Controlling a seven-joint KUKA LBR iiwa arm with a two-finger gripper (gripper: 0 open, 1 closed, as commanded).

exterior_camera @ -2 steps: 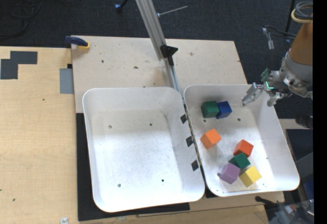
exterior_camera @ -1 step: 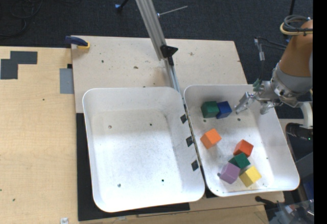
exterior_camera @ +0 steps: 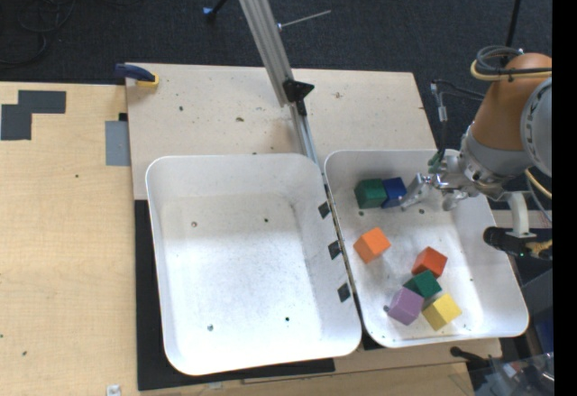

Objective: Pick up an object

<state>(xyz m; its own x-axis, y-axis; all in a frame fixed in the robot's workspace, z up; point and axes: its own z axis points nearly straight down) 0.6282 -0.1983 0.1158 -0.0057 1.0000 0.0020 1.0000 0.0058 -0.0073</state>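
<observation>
In the right bin point(exterior_camera: 505, 317) lie several small blocks. A green block point(exterior_camera: 370, 193) and a blue block point(exterior_camera: 394, 191) touch each other near the bin's far side. An orange block point(exterior_camera: 371, 244) lies alone in the middle. Toward the near side cluster a red-orange block point(exterior_camera: 430, 262), a dark green block point(exterior_camera: 422, 285), a purple block point(exterior_camera: 405, 305) and a yellow block point(exterior_camera: 441, 311). My gripper point(exterior_camera: 429, 189) hangs at the far right of this bin, just right of the blue block, with nothing seen between its fingers.
The left bin point(exterior_camera: 162, 205) sits beside the right one, with black clips point(exterior_camera: 332, 248) along the shared rim. A slanted aluminium bar point(exterior_camera: 268, 38) rises from behind the bins. A blue and yellow clamp point(exterior_camera: 135, 74) lies at the bench's far left corner.
</observation>
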